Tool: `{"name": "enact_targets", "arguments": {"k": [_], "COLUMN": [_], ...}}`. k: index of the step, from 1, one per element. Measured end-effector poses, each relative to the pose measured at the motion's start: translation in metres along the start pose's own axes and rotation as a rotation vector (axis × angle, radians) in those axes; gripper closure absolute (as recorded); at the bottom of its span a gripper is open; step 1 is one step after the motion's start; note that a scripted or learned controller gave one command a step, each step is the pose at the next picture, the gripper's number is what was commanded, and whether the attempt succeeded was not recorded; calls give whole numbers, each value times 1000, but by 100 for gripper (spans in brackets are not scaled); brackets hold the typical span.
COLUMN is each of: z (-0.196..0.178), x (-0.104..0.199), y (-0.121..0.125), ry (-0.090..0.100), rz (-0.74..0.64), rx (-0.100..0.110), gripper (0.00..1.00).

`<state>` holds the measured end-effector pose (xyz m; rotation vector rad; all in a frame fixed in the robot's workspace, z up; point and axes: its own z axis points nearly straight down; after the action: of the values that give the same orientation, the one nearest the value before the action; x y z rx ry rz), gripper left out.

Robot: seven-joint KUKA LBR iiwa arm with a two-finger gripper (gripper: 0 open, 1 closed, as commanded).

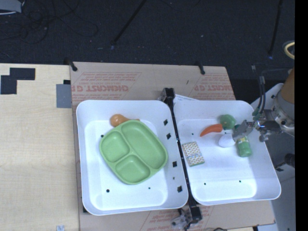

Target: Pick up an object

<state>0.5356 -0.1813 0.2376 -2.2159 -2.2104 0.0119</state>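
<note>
You've got cardboard sheet [144, 83] under both bins, light wood benchtop [33, 148] on the left, black cables [130, 13] on the dark floor behind.

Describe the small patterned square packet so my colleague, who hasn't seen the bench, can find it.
Look in the right white bin. Near its left wall lies the small flat checked packet, apart from the orange carrot-shaped toy. It alone is flat, square and patterned.

Set high above the bench, looking down at a slant on left bin [91, 153] and right bin [231, 186] side by side; arm [284, 114] entering from right.
</note>
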Motion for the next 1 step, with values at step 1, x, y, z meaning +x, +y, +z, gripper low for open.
{"name": "enact_targets", "arguments": {"k": [1], "z": [-6], "x": [0], "y": [2], "ry": [-3], "rz": [-2], "rx": [-12], "gripper": [0]}}
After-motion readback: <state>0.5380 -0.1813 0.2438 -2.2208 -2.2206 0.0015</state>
